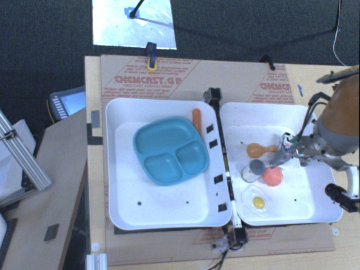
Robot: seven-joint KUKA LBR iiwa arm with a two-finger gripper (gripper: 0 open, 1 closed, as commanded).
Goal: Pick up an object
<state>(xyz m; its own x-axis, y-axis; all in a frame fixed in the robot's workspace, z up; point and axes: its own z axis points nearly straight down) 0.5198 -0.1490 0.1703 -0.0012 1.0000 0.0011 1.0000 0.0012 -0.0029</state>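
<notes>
In the right bin (264,110) lie an orange pear-shaped toy (257,149), a small grey cup (256,167), a pink ball (273,176) and a toy fried egg (257,201). My gripper (281,155) reaches in from the right and hangs low over the bin's middle. It sits just above the pink ball and right of the grey cup, with the orange toy's thin end close by its tip. I see nothing held in it. The wrist hides part of the bin floor behind it.
The left bin (126,207) holds a blue divided plate (170,151) and an orange sausage-shaped toy (197,120) by its far right wall. A black-clipped divider (220,151) runs between the bins. The arm's orange band (340,114) stands over the right bin's right edge.
</notes>
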